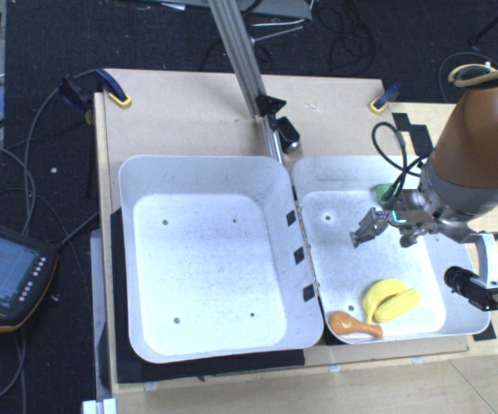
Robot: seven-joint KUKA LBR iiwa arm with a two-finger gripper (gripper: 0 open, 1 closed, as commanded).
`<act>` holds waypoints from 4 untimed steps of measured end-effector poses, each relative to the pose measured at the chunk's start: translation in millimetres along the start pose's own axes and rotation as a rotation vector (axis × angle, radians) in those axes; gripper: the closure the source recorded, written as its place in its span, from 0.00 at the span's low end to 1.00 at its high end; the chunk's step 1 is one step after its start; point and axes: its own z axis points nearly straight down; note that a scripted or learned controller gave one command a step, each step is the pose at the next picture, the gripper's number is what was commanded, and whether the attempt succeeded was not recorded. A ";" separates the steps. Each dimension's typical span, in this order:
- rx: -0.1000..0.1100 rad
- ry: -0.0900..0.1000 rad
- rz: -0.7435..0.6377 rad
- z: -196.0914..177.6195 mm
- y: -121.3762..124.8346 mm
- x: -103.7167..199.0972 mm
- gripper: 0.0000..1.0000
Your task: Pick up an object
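Grey arm point(469, 184) with orange band, black cables, dark metal gripper point(371, 228).

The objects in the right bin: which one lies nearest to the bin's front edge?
The orange pear-shaped object, lying on the front rim of the right bin. The yellow banana bunch sits just behind it, and the green object sits behind the gripper.
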 end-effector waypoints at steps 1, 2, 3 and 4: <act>0.000 0.000 0.000 0.0 0.0 0.0 0.00; 0.005 0.000 0.000 58.4 7.6 -0.3 0.00; 0.004 0.000 0.001 105.3 10.6 -7.6 0.00; 0.002 0.000 0.000 140.0 9.9 -7.4 0.00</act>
